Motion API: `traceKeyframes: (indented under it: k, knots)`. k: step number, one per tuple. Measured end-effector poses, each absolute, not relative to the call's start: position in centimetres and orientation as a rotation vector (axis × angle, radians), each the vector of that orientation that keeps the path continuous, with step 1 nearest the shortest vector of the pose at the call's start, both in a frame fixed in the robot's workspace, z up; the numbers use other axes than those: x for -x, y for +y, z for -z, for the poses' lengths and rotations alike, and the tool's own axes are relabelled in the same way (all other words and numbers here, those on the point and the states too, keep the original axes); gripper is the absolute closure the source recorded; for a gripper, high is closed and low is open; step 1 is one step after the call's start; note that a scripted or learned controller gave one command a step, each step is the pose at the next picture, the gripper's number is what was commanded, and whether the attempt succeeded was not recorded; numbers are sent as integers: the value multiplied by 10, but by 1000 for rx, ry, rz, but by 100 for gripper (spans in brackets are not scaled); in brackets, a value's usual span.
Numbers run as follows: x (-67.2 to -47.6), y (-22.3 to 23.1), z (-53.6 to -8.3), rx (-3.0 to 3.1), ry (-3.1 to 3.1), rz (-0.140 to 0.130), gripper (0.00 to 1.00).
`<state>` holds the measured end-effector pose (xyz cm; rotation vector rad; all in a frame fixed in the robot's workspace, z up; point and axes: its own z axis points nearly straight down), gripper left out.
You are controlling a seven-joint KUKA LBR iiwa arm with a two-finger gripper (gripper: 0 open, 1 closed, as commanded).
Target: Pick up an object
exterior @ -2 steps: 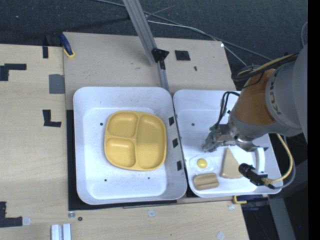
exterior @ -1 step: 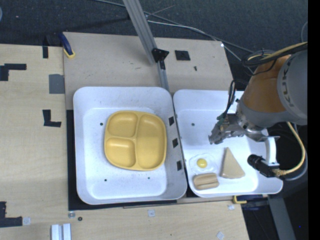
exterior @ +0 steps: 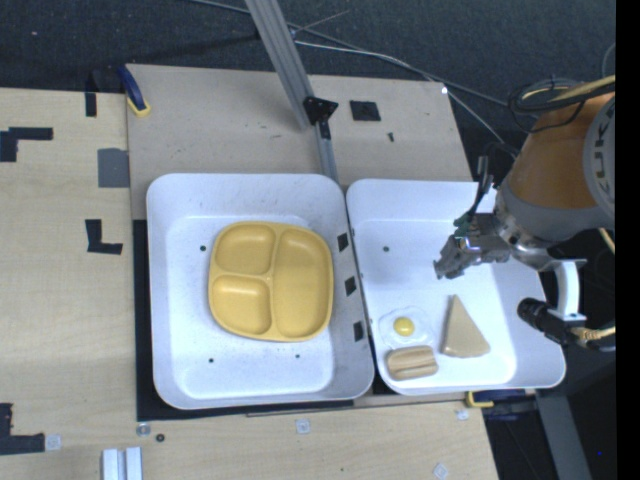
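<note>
- The right bin (exterior: 420, 208) holds three small play-food pieces, all gathered near its front edge.
- One is a tan wedge (exterior: 463, 330), triangular with its narrow tip pointing toward the back of the bin, plain and matte.
- Just left of it lies a fried egg (exterior: 403, 326), a white patch with a round yellow yolk.
- In front of the egg, close to the bin's front wall, sits a little bread roll (exterior: 410, 362), light brown with a paler band along its side.
- The gripper (exterior: 452, 258) hangs over the middle of the right bin, just behind the wedge's tip and apart from all three pieces; nothing shows between its fingers, and I cannot tell from here whether the jaws are open or closed.
- The left bin (exterior: 170, 268) carries a yellow divided plate (exterior: 270, 280) with three sections, lying flat near the centre.
- There is part of a letter on the arm's orange band (exterior: 565, 158), too cut off to read.
</note>
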<state>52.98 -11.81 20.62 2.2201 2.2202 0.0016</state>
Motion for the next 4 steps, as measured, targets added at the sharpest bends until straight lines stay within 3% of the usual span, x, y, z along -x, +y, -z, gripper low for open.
traceKeyframes:
  k: [1, 3, 4]
  knots:
    - [-530, -118, -238, -2219, 2221, -2, 100]
    - [-537, -5, -216, -2217, 2230, 4, 100]
    - [-542, 52, -227, -2214, 2232, 1, 100]
